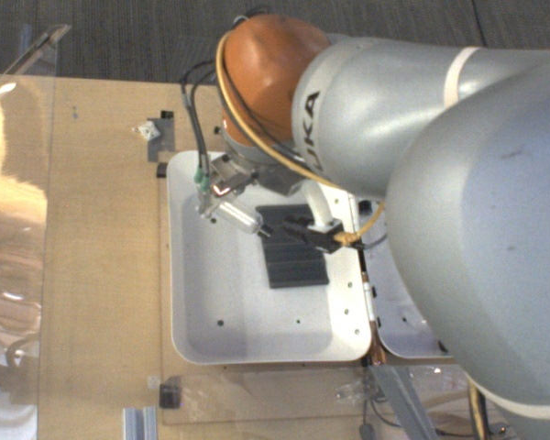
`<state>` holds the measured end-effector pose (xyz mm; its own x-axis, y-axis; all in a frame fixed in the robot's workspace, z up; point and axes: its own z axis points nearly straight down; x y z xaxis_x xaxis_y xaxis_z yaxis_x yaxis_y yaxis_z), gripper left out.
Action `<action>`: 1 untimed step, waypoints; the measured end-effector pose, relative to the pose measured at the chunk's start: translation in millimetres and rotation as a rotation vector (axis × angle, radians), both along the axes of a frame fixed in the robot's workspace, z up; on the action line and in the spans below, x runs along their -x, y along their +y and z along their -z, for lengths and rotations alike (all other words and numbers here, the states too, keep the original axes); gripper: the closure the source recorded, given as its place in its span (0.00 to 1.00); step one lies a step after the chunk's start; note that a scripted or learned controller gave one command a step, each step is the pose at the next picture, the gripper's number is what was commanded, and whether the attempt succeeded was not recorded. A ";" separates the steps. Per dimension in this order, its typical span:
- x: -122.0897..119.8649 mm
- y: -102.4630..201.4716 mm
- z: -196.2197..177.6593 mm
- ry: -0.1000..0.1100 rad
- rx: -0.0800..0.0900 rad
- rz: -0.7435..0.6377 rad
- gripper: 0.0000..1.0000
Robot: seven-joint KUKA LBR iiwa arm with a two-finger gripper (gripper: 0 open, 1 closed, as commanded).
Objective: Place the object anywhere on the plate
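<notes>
A dark, ribbed square plate [298, 262] lies flat in the left white bin [211, 319], towards its right side. The arm's orange band and grey wrist hang over the far half of this bin. My gripper [247, 218] sits low at the plate's far-left corner, with a silvery part slanting towards the plate. A slim black piece [304, 234] crosses the plate's far edge. I cannot tell whether it is the object or part of the gripper. The arm hides the bin's far right corner.
The right bin [399, 324] is mostly covered by the big grey arm. A yellow cable [348, 238] loops from the wrist near the divide between bins. Small black fixtures [162, 140] [170, 394] stand on the wooden bench beside the left bin.
</notes>
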<state>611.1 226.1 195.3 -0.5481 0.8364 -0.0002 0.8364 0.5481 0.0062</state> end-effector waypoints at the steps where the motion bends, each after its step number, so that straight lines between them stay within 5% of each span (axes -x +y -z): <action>1: 94.5 -3.0 102.1 0.000 -0.002 0.077 1.00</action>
<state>516.6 223.1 93.1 -0.4822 0.8761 0.0011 0.8761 0.4821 0.0072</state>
